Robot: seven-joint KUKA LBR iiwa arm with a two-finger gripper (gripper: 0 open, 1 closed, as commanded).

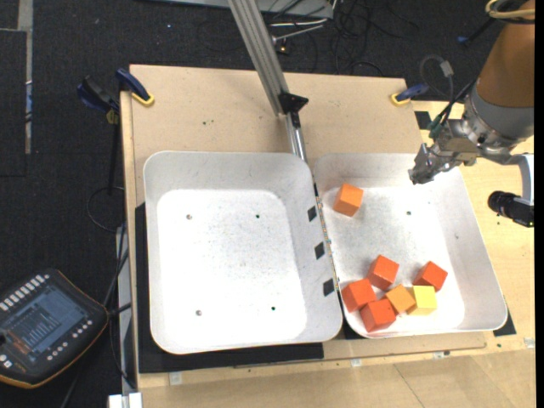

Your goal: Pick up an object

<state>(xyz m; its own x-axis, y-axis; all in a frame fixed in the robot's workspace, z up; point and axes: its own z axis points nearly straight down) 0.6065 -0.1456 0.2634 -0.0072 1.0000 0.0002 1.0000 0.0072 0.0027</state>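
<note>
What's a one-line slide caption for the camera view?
Gripper hovers over the right bin's far edge; six blocks inside.

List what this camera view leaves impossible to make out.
- Gripper: too small and dark in the camera view to read its state.
- Arm: cut off by the right and top edges.
- Clustered blocks: they hide each other's touching sides.
- Pendant: cut off at the left edge, screen text too small.

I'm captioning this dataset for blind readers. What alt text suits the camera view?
A grey robot arm's gripper hovers over the far edge of the right bin, which holds an orange block alone and five clustered blocks near the front. The left bin sits beside it.
</note>
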